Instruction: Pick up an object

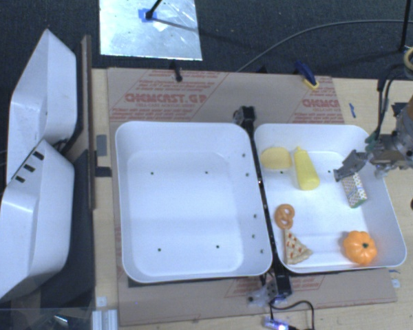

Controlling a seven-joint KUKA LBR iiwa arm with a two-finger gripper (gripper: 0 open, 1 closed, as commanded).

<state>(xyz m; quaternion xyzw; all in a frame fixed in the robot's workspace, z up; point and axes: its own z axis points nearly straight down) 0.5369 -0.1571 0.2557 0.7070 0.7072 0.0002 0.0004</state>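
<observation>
From above the bench, two shallow white bins sit side by side on a cardboard sheet; the left bin [186,198] is bare and the right bin [392,232] holds all the loose things. The arm comes in from the right and its gripper [352,174] hangs over the right bin's far-right side, near the rim. A small speckled, boxy object [356,190] sits right at the fingertips, tilted. It seems to be between the fingers, though I cannot say for certain from here that it is truly pinched and not just lying beneath them; nor can I tell how wide the claw stands. If it is gripped, the tilt would come from being caught off-centre. The rest lies well apart from the arm: a yellow bottle [305,170] lying lengthwise toward the back, a pale yellow lump [276,158] just beside it, a pretzel [284,216] and a pizza slice [296,247] close to the divider, and a small orange pumpkin [359,247] in the near right corner. Their spread leaves the gripper room to work along the right wall.
</observation>
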